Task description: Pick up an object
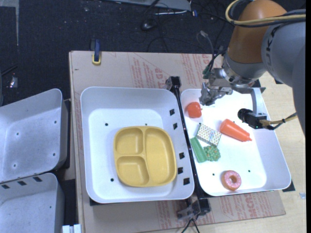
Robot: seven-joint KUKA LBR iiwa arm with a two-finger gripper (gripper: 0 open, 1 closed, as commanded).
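The surface (136,62), a board printed with red lettering too skewed to read, carries two white bins side by side: the left bin (97,106) holds a yellow three-compartment tray (145,156), and the right bin (272,169) holds the loose items, presumably laid out apart so that each can be grasped singly. The hand (210,95) hangs over the right bin's far left corner, just beside a small red-orange object (194,110); whether it is open or holds anything cannot be told. Nearby lie an orange carrot-like cone (235,130), a patterned block (209,135), a green vegetable piece (205,152) and a pink doughnut (232,179), none bearing legible labels.
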